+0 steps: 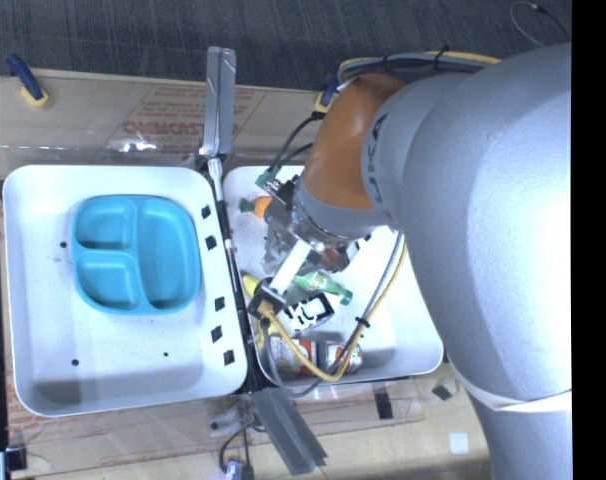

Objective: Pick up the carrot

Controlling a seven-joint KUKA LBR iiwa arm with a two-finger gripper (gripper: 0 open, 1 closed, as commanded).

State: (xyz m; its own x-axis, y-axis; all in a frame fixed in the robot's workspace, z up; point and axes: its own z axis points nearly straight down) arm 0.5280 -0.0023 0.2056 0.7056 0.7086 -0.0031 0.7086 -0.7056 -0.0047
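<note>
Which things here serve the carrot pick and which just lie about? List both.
For the job:
- carrot, an orange bit at the right bin's far left
- gripper, low in the right bin

Lying about:
- blue divided tray in the left bin
- can
- green item

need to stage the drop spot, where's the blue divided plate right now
The blue divided plate lies in the left bin, toward its upper middle, across the divider from the arm.
</note>
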